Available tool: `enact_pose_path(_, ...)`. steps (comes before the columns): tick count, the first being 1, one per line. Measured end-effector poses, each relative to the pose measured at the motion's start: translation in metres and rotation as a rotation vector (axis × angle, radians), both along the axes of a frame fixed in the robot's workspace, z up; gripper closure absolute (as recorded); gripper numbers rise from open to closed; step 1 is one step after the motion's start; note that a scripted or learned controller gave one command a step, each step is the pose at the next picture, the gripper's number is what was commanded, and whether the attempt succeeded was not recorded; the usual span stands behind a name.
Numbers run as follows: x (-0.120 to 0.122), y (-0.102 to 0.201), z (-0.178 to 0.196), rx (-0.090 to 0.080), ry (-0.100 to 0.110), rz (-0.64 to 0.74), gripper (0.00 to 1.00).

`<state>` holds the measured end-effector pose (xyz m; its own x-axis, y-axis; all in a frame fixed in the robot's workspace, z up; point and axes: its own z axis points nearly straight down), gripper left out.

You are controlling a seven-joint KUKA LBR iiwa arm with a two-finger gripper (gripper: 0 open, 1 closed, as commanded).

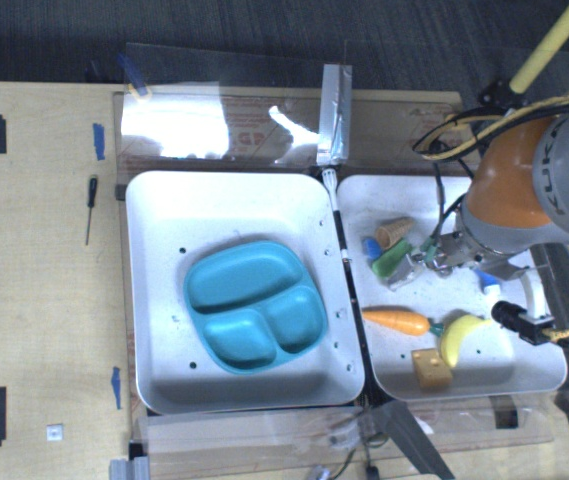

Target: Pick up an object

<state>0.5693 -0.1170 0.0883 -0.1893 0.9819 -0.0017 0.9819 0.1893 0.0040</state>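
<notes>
The right bin (524,373) holds several small objects. An orange carrot (396,320) lies near its left wall, with a yellow banana (459,333) and a tan block (431,368) to the right of it and nearer the front. Further back sit a green piece (392,258), a small blue piece (372,248) and a tan cork-like piece (396,233). My gripper (434,256) hangs low in this bin, just right of the green piece. The grey arm with its orange band (509,183) covers the bin's back right part.
The left bin (154,268) holds a blue divided plate (254,303). A metal divider (334,118) and a clear sheet stand behind the bins. Black and yellow cables (454,133) run along the arm at the right. A small blue-white item (491,286) lies by the arm.
</notes>
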Motion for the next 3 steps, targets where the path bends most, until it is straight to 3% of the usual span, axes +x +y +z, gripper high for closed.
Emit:
enact_pose_path(1, 0.075, 0.016, -0.002, -0.001, 0.000, 0.199, 0.00)
enact_pose_path(2, 0.077, 0.016, 0.011, -0.003, -0.008, 0.200, 1.00)
enact_pose_path(3, 0.100, 0.095, 0.101, 0.001, -0.006, 0.149, 1.00)
